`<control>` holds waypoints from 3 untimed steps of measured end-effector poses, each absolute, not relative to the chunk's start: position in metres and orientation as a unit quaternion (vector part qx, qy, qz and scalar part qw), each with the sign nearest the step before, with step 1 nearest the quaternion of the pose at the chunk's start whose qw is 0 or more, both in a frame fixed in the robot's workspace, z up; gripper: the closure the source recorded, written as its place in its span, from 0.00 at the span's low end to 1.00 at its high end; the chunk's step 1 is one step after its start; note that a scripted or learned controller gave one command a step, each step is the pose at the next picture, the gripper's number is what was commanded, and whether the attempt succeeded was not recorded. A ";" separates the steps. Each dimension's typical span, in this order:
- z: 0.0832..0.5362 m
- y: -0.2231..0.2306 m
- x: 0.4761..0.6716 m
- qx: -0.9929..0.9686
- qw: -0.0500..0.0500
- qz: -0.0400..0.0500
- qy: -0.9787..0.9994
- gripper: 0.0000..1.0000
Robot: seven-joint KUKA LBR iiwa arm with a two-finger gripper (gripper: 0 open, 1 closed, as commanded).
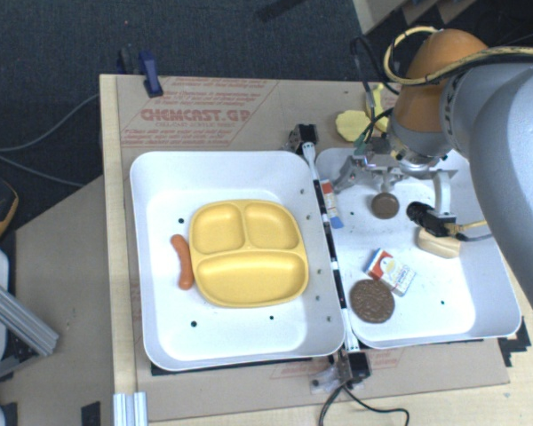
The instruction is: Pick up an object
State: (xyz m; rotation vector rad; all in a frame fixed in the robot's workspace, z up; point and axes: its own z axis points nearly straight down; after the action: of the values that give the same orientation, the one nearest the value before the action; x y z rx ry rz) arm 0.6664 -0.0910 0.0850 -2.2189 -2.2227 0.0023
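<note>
Two bins: left bin (pixel 160 327) holds sausage (pixel 183 262) and yellow plate (pixel 248 252); right bin (pixel 480 313) has gripper (pixel 386 174), finger state indiscernible, brown disc (pixel 385 206) just below it, cookie (pixel 372 300) farther below.

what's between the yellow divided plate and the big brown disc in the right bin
In the camera view, the two bins' meeting walls separate the yellow divided plate from the brown disc; nothing else lies there.
</note>
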 end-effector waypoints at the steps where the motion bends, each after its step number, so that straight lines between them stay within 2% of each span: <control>1: 0.085 -0.140 0.666 -0.708 -0.002 0.000 -0.706 0.00; 2: 0.085 -0.129 0.641 -0.707 0.002 0.001 -0.707 0.00; 3: 0.085 -0.150 0.656 -0.707 -0.002 -0.001 -0.707 0.00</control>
State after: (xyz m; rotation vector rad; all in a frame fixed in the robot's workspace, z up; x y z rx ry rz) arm 0.6557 -0.1503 0.0850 -2.2248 -2.2234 -0.0022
